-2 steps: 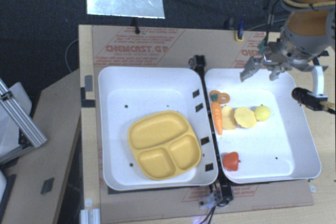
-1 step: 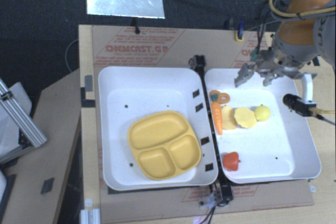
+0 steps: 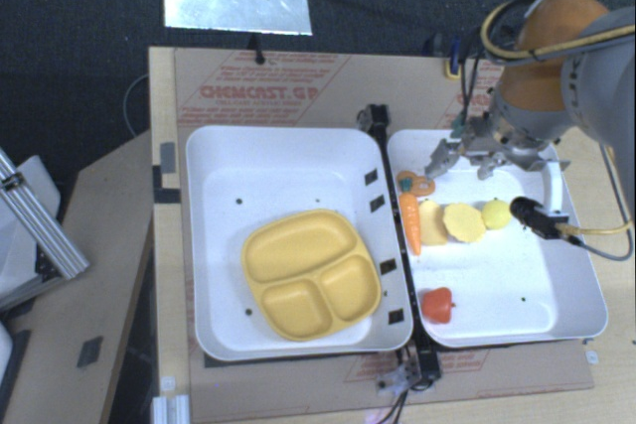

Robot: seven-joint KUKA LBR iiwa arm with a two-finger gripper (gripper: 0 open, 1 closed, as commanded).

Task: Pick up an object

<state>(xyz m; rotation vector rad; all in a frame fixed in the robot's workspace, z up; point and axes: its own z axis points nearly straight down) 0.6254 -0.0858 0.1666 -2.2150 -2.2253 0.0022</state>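
— What is on the left of the table (image 3: 99,213)?

— The left bin (image 3: 278,169), white and shallow. A yellow tray (image 3: 311,273) with three compartments lies flat in it, toward the near side and slightly turned.

— And across the divider?

— The right bin (image 3: 517,288) holds all the small pieces. An orange carrot (image 3: 409,223) lies lengthwise right against the bin's left wall. At its far end sits a small orange ring-shaped piece (image 3: 415,183). Just beside the carrot is a pale yellow chunk (image 3: 432,221), then a round yellow slice (image 3: 463,222) touching it, then a yellow-green ball (image 3: 495,213) just beside the slice. They form a row across the middle of the bin. A red piece (image 3: 437,304) sits apart, near the bin's front left corner.

— Where is the gripper (image 3: 463,164)?

— Over the far part of the right bin, just beyond that row, closest to the ring-shaped piece and the slice. Its fingers look spread apart, with nothing between them.

— And the arm (image 3: 596,94)?

— It reaches in from the right, its orange band (image 3: 552,30) above the bin's far right corner.
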